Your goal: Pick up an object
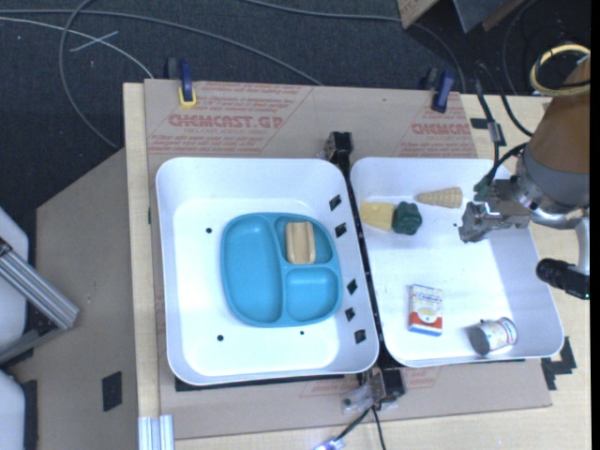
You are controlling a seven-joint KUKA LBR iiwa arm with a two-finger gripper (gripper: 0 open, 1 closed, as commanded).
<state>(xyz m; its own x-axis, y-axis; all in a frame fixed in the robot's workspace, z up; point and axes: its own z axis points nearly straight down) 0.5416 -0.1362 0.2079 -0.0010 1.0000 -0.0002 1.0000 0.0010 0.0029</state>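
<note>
In the right bin lie a cone-shaped tan piece at the back, a pale yellow wedge with a dark green lump touching it, a small red-and-white box and a silver can on its side at the front right. My gripper hangs over the back right of this bin, to the right of the cone and apart from it. Nothing shows between its fingers.
The left bin holds a blue divided tray with a tan bread-like block in its upper right compartment. A black divider with clips runs between the bins. Cables cross the floor behind the bench.
</note>
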